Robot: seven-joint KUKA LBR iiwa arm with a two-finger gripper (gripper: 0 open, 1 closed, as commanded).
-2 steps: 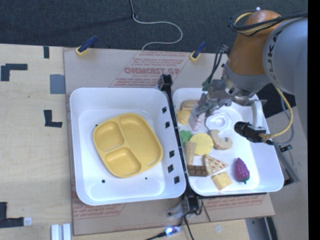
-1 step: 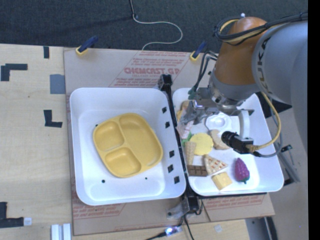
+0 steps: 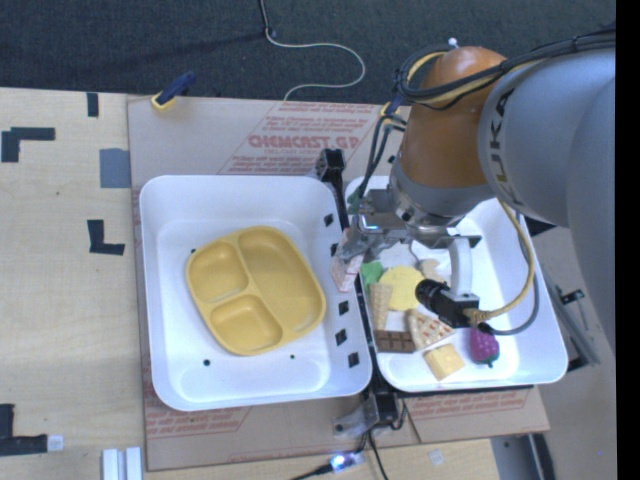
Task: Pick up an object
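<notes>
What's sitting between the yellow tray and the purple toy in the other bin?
In the camera view, between the yellow divided tray and the purple toy lie the bins' shared white walls, then a brown waffle-like piece and a pizza-slice toy.

The bench (image 3: pixel 60 298) carries a cardboard sheet (image 3: pixel 220 138); two white bins, left (image 3: pixel 160 268) and right (image 3: pixel 530 353), rest side by side on it.

Two white bins sit side by side — the left bin (image 3: pixel 160 298) and the right bin (image 3: pixel 520 353). One yellow divided tray (image 3: pixel 255 288) lies at centre-left of the frame. One purple item (image 3: pixel 484 345) and one blue-and-yellow clip (image 3: pixel 173 90) show — the small toy foods at lower right are too clustered to count.
</notes>
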